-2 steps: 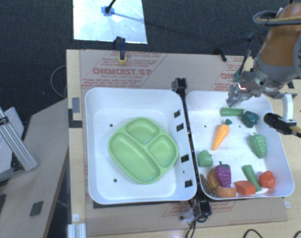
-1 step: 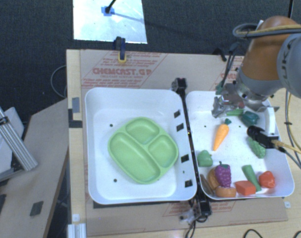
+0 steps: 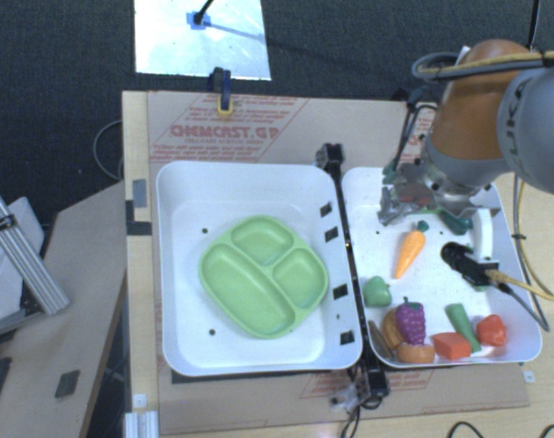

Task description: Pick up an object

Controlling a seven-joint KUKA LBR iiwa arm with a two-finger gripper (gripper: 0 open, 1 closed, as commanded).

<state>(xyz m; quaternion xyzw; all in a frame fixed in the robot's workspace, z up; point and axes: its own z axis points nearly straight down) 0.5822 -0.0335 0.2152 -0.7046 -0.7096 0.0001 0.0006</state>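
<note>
Low down, in the far half of the right-hand shallow white bin point(image 3: 366, 235): the grey metal two-finger gripper point(image 3: 400, 206), hung from the grey arm with the orange band point(image 3: 473, 99). Impossible to tell how far open, or whether gripping anything; too dark and crowded under the wrist.

Just in front of the gripper, close but seemingly apart: a slim orange plastic carrot with a green top point(image 3: 409, 252), lying lengthwise on the bin floor, green end toward the gripper. Nearer the front, by the dividing wall: a small round green plastic fruit point(image 3: 377, 291).

Clustered along the front edge of the same bin: a purple plastic bunch of grapes point(image 3: 410, 319), a long green plastic vegetable point(image 3: 461, 323), a round red plastic tomato point(image 3: 492, 330), a flat red-orange plastic piece point(image 3: 451, 345). Touching the grapes at left: some orange-brown toy food of unclear kind point(image 3: 392, 332).

In the left-hand shallow white bin point(image 3: 190, 199), well apart from the gripper: a pale green plastic plate with three compartments point(image 3: 263, 276), flat near the middle.
</note>
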